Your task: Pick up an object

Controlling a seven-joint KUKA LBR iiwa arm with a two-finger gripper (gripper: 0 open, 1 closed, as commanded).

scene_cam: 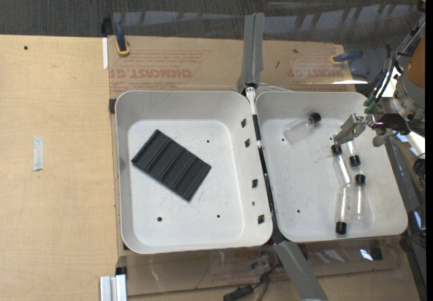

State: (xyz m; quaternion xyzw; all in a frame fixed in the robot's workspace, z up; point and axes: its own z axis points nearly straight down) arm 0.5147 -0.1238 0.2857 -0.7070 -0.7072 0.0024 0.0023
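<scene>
My gripper point(363, 132) hangs over the upper right part of the right bin point(298, 222), reaching in from the right. Its two fingers stand spread apart, open, and I see nothing between them. Just below it lie clear plastic tubes with black caps: one thin tube point(342, 168), a short one point(352, 155) beside it, and a larger tube point(352, 203) nearer the front wall. Another clear tube point(298, 131) with a black cap lies to the gripper's left. A black ribbed flat piece point(171, 164) lies at a slant in the left bin point(135, 232).
A grey divider bar point(253, 49) runs between the bins at the back. Cardboard point(176, 70) lies behind the bins, held by clamps. The wooden bench point(54, 157) extends to the left with a small silver strip point(38, 154) on it.
</scene>
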